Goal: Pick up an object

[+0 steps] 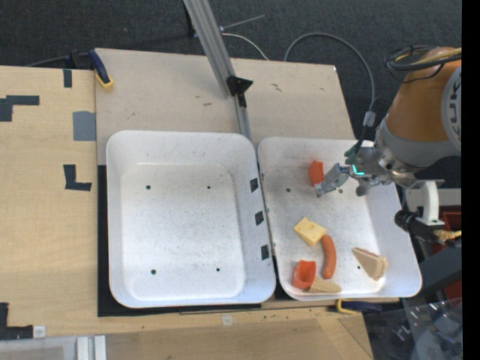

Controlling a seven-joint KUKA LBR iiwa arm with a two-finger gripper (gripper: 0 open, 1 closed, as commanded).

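- My gripper [345, 178]: metal fingers spread, nothing between them, over the speckled right bin [281, 201].
- Small orange block [316, 172]: just left of gripper.
- Yellow wedge [310, 231], sausage [328, 256]: nearer bin's front.

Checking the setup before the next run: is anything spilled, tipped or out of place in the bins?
Nothing stands out. The right bin holds scattered toy foods, all inside its rim; the gripper hangs above it.

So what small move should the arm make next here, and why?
Probably a short move toward the left bin and down, onto the small orange-red piece. The gripper hangs over the right bin just beside that piece with nothing visible between its fingers, and the other food pieces lie farther off toward the bin's near edge.
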